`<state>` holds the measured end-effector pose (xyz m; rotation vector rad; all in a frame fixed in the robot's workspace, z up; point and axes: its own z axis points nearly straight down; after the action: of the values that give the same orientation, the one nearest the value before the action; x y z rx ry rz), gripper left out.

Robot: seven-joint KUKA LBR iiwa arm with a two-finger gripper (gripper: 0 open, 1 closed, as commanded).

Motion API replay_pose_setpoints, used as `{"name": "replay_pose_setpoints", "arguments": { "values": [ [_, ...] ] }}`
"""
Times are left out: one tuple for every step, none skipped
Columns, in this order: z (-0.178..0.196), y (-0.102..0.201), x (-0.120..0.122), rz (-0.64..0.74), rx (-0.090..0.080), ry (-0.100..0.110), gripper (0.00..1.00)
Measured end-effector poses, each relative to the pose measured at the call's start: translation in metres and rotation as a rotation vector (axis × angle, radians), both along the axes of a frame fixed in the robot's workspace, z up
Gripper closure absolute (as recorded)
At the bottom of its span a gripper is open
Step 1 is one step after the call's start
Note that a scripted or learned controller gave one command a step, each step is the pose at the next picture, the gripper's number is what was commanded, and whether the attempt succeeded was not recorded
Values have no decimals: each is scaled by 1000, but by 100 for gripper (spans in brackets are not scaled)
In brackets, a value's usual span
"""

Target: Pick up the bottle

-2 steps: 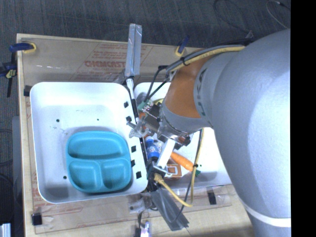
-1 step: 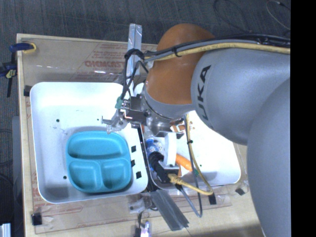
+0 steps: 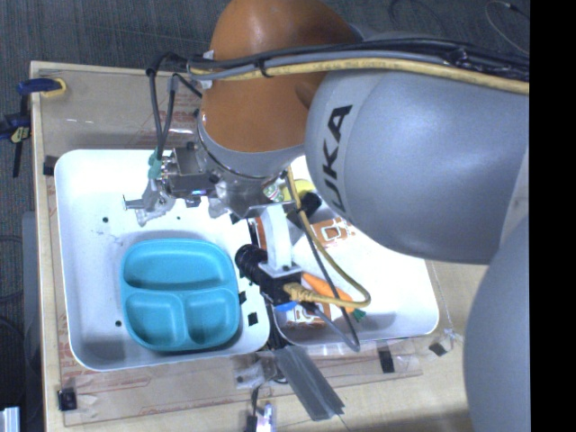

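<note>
A smooth turquoise plastic tray (image 3: pixel 183 293) with three rounded compartments lies in the glossy white left bin (image 3: pixel 81 241). The bulky grey arm (image 3: pixel 405 151) leans over both bins, its gripper (image 3: pixel 148 201) low over the left bin's far side. The bottle cannot be made out.

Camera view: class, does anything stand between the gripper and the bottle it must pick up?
Cannot tell: the arm covers most of the right bin, so the bottle cannot be picked out. The gripper hangs over the left bin, just beyond the blue tray.

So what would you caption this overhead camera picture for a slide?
Grey-and-orange arm leans over two white bins, its tool above the left one beside a blue divided tray.
</note>
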<state>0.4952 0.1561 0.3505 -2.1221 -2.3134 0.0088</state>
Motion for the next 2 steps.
{"name": "replay_pose_setpoints", "arguments": {
  "values": [
    [-81, 30, 5, 752, 3, 3, 0],
    [-7, 36, 29, 991, 4, -3, 0]
  ]
}}
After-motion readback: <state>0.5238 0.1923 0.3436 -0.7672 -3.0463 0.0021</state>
